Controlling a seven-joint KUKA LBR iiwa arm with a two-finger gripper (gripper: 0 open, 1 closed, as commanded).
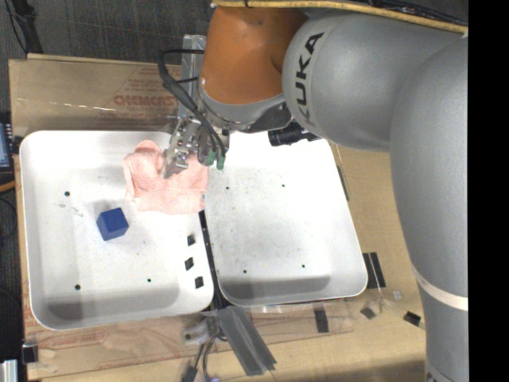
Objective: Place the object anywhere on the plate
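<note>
The big grey KUKA arm [374, 62] is looming nearest, its claw [189, 151] hanging over the limp pink cloth [163, 180] in the left bin [48, 293]; grip unclear, and soft folds probably want pinching at a bunched ridge.

Arm over the seam between two white bins

The grey arm [382, 78] with its orange band [242, 50] reaches in from the right, and its hand [191, 151] hangs at the near edge of a crumpled pink cloth [163, 179] lying in the upper right part of the left bin [48, 293]. The metal fingers look to be touching or just above the cloth, though the view is too cluttered there to say which. A small blue cube [113, 223] sits in the same bin, below and left of the cloth, apart from it. The right bin [278, 229] lies beside it on the counter [390, 309].
</note>
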